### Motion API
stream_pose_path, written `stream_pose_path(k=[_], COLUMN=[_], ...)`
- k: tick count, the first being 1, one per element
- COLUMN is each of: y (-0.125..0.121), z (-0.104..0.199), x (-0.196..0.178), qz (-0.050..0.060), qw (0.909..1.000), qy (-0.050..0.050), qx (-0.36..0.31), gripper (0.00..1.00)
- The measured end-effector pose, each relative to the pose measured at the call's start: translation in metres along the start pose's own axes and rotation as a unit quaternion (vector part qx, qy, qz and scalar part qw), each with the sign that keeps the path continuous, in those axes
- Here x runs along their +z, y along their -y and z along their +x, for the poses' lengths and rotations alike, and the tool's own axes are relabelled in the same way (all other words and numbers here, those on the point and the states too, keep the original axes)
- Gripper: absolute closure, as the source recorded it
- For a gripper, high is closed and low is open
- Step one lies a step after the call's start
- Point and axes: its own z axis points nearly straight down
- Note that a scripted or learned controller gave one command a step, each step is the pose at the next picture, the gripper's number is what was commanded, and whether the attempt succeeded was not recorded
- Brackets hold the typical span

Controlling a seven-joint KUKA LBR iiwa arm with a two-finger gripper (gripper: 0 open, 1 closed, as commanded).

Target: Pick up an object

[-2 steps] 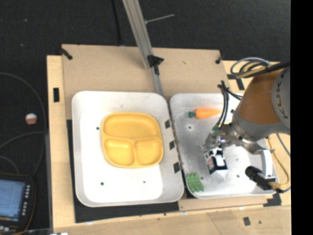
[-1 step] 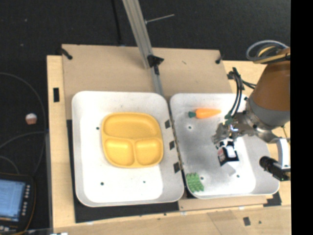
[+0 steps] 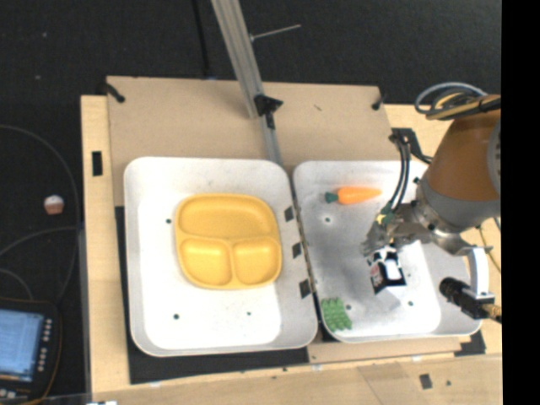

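An orange toy carrot with a green top (image 3: 354, 196) lies near the far edge of the right bin (image 3: 337, 251). A small green block (image 3: 337, 313) sits at that bin's near left corner. My gripper (image 3: 386, 270) hangs over the middle of the right bin, below and to the right of the carrot. Nothing can be made out between its fingers.
A yellow divided plate (image 3: 228, 240) lies in the left bin (image 3: 152, 310). A slanted metal pole (image 3: 245, 66) rises behind the bins. The arm's orange band (image 3: 464, 159) and cables crowd the right bin's right side.
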Motion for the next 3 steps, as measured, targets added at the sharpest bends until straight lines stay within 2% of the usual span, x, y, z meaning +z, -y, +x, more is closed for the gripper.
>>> stream_pose_path(k=[2,3], y=[-0.013,-0.013], z=[0.117,0.163], x=[-0.021,-0.017], qz=[-0.003,-0.001], qw=[1.0,1.0], qy=[-0.002,-0.002], qx=[-0.005,-0.004], gripper=[1.0,1.0])
